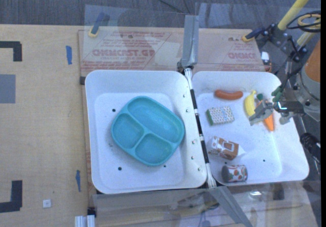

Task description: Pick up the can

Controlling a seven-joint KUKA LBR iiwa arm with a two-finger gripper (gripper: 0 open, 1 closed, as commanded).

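Lying: can, short cylinder on its side, white label with red marks, front edge of right bin.
Gripper: far side of right bin, above banana and carrot; well apart from can; fingers seemingly apart, grasping nothing.
Left bin: smooth turquoise divided plate.
Writing: can label unreadable.

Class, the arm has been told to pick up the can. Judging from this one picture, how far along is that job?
Nothing looks done yet: the can lies on its side at the near edge of the right bin, untouched. In hand: the gripper is over the far right part of that bin, beside the banana and carrot, well apart from the can. Left: reaching the can, gripping it, lifting it.
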